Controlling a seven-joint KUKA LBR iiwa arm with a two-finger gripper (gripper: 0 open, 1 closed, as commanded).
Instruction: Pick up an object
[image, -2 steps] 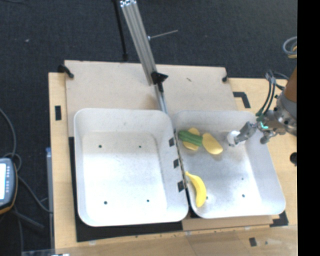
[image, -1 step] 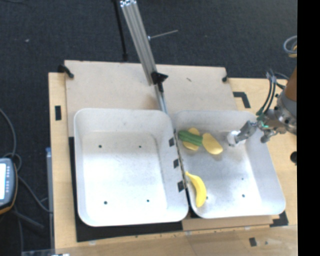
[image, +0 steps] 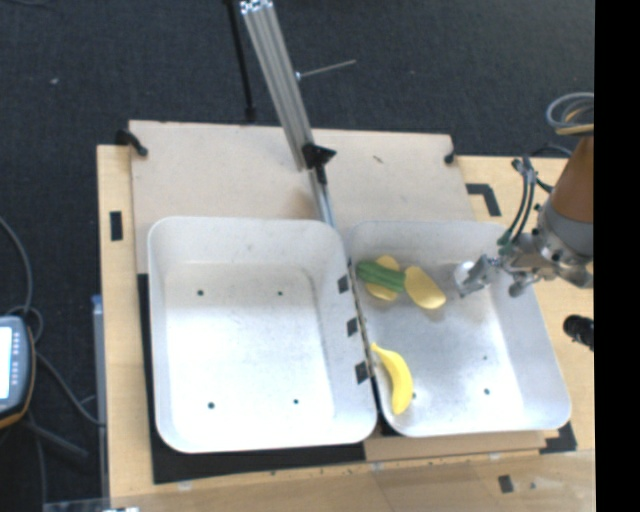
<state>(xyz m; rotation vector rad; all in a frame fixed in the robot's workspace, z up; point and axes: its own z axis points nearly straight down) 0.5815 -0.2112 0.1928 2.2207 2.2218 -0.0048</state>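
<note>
While the claw (image: 478, 274) hangs, grip state unclear, near the yellow lemon-shaped piece (image: 424, 288), it should centre over that piece before descending.

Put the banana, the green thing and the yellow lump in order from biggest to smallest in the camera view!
1. Banana, the longest.
2. Green thing and yellow lump look about the same size, and the green thing partly overlaps another yellow piece, so I can't rank those two.

toys (image: 405, 285) crowd right bin's (image: 520, 400) left

No text, label, brand, number or sign can be read anywhere here
</note>
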